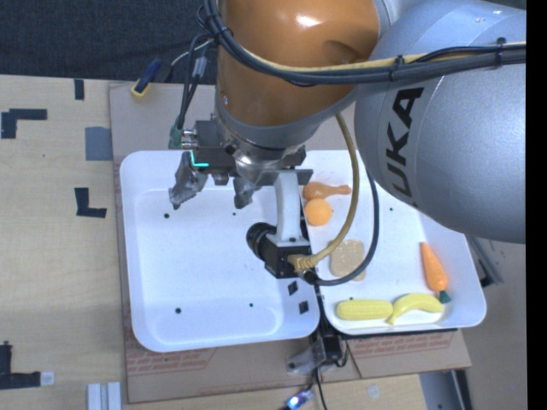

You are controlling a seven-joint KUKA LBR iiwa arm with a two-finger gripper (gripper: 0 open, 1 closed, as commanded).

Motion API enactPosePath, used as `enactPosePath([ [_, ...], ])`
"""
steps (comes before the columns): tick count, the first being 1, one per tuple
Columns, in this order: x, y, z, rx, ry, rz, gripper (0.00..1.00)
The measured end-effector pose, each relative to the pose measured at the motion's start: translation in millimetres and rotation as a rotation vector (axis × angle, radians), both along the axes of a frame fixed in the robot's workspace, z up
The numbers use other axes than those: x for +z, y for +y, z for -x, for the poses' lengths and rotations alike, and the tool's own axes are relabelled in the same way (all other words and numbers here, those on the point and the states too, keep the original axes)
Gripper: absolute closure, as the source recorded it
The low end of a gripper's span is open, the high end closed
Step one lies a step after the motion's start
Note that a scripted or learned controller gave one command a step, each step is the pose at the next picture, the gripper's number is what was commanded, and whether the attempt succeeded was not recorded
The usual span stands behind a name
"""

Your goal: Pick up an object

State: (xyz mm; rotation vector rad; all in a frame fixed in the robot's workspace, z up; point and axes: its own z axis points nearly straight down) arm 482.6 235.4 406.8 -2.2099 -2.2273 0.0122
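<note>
Over the left bin (154,314) hangs the gripper (209,193) — fingers spread apart, holding nothing. Right of that bin lie a carrot (434,267), a banana (419,307), corn (363,310) and maybe an orange (318,213) — so it should move across before it closes.

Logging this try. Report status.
Gripper open over left bin, holding nothing. Carrot, corn, banana lie in right bin. Nothing in the way.

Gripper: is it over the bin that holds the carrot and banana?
No. The gripper hangs over the left bin; the carrot and banana lie in the right bin.
</note>
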Motion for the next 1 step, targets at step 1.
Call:
enactPosePath([
  [1, 9.8, 0.6, 0.1, 0.002, 0.001, 0.0, 1.0],
])
